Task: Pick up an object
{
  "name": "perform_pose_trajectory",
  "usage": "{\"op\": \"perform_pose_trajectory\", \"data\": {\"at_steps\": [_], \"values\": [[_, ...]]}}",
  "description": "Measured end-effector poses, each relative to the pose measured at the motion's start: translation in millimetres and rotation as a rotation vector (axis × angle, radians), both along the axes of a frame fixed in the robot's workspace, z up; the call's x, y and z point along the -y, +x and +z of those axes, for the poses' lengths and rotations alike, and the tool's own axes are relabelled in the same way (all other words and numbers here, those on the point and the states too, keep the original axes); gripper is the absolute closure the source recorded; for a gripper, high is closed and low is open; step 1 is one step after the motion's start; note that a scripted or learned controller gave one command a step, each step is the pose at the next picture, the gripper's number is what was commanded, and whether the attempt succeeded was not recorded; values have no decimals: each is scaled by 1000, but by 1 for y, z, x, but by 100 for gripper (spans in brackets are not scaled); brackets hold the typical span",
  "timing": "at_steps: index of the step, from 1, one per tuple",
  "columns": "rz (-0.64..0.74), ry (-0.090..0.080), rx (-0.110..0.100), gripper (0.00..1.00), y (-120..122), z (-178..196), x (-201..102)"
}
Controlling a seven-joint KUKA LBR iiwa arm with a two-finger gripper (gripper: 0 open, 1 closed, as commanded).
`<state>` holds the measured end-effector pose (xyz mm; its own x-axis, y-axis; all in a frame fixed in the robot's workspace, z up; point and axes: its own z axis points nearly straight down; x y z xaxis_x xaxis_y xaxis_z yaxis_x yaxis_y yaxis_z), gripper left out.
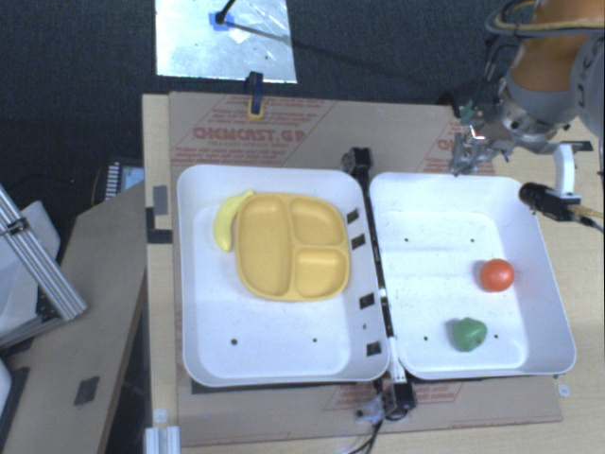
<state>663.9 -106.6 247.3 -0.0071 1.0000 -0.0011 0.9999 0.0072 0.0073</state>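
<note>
With the gripper [465, 159] above the right bin's [444, 253] far rim, jaws' state unclear, the round tomato [496, 275] may roll from a pinch.

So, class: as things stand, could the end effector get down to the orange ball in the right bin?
Probably yes. The end effector hangs above the right bin's far edge, and the orange ball sits in the open, apart from the green object, nothing between.
</note>
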Motion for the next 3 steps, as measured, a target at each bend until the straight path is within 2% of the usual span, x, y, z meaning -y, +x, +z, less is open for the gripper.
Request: {"op": "perform_pose_trajectory", "data": {"at_steps": [2, 3], "values": [[2, 3, -7, 100, -21, -21, -103], [3, 3, -7, 100, -21, -29, -162]]}}
